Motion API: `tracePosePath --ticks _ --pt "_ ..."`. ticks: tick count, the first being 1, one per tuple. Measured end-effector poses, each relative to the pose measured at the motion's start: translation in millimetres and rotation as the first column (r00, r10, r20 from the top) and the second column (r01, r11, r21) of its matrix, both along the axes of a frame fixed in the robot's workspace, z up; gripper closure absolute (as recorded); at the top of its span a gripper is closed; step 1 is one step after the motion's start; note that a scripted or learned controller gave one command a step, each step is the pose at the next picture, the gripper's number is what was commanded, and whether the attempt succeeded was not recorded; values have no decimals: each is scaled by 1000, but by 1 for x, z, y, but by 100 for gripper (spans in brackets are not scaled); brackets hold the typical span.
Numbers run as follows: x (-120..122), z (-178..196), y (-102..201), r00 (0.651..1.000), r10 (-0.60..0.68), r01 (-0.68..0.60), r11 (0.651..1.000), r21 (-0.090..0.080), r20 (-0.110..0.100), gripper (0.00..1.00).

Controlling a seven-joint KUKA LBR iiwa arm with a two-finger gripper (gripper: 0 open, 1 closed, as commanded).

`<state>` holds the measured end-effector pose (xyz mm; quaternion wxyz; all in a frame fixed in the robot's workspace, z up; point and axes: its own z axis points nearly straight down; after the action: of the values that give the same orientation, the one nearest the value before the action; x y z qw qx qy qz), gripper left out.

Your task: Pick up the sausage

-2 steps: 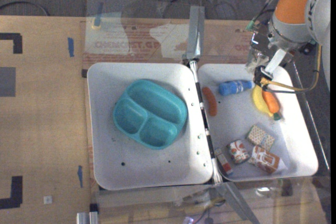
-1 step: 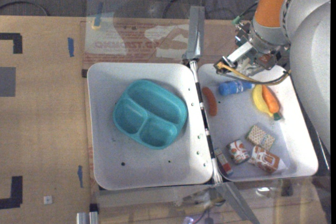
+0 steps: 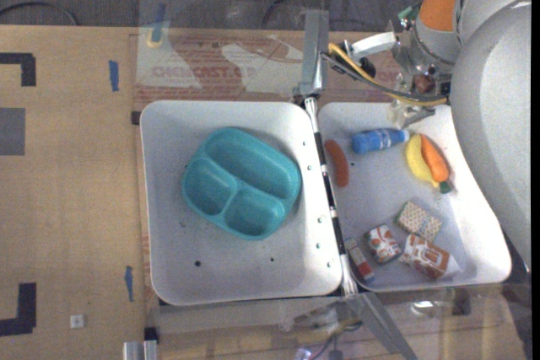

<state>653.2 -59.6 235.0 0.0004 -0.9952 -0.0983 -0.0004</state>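
The sausage, reddish-brown and lying lengthwise, rests on the floor of the right bin, close against that bin's left wall and toward its far edge. Just to its right, near the far edge, a small blue bottle lies on its side. Further right, by the right wall, a yellow banana lies with an orange carrot touching it along one side. Toward the near edge of the same bin sit several small printed packets: a checkered one, a red and white one and another beside it, plus a slim red item by the near left corner. The left bin carries a teal divided tray around its middle. The arm comes in over the far right corner of the right bin, and the gripper hangs above that bin's far edge, well apart from the sausage; whether the claw is open or closed cannot be made out.
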Motion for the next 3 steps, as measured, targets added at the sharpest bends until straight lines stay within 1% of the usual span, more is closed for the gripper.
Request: tracePosePath --ticks 1,2,3 --pt "-3 -51 -8 884 468 -468 884 2 -4 100" --pt "-27 -31 -2 1000 2 -2 1000 1 -2 100" --pt "-8 36 -14 943 333 -333 943 -1 -2 100"
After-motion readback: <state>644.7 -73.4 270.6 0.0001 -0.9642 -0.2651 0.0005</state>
